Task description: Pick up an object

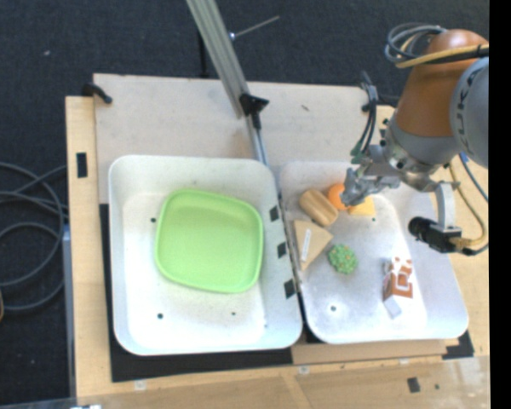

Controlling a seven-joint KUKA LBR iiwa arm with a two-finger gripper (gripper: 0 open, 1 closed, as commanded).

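Pincer (355, 196) hangs low over the orange piece (337, 196) at the back of the right bin (443, 313); its grip state I cannot tell. Reaching seems underway; next comes closing squarely, then lifting.

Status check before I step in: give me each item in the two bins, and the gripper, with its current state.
green plate: flat, upright, in the left bin.
bread roll: lying on its side, right bin.
orange piece: partly under the gripper.
wedge: lying flat by the divider.
green broccoli: resting free.
orange-and-white box: lying down.
gripper: low over the orange piece; grasp unclear.
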